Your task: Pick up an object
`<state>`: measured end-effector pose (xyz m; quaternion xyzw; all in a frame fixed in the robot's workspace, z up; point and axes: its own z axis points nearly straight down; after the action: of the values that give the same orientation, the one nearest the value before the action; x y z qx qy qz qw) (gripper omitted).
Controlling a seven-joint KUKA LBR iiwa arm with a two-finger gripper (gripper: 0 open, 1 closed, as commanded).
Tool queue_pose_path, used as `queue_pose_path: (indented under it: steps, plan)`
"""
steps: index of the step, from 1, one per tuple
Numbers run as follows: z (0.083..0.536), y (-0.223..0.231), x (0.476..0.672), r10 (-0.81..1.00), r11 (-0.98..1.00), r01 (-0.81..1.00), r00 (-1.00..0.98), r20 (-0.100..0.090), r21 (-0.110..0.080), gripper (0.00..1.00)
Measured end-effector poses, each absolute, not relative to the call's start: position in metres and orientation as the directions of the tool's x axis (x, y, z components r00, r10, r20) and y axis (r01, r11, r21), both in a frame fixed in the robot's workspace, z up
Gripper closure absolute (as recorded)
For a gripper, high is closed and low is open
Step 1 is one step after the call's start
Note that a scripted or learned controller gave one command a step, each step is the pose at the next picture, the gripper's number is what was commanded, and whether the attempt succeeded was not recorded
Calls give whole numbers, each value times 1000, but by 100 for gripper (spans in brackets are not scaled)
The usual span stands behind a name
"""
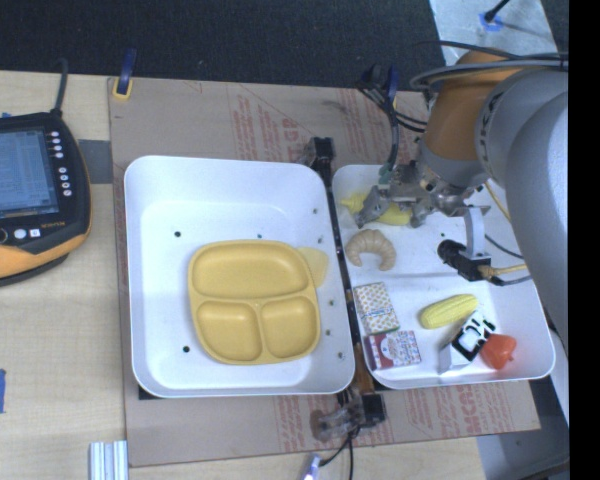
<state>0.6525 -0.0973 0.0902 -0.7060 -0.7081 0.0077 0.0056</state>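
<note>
Grey two-finger gripper (395, 208) is hovering low at the far-left corner of the right white bin (525, 373), over a small yellow item (354, 203); finger state: cannot tell. Tan plastic croissant (371, 248) is lying just nearer, untouched.

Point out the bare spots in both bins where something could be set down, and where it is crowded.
Left bin: bare floor along the far and left walls, around the yellow divided tray. Right bin: a bare patch between the croissant, the corn cob and the patterned box. Crowded: the far end under the hand, and the near edge.
</note>
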Motion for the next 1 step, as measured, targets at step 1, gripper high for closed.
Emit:
queue_pose_path:
  steps: [1]
  plan:
    - [90, -104, 653, 1000, 4, 1000, -4, 1, -16, 0]
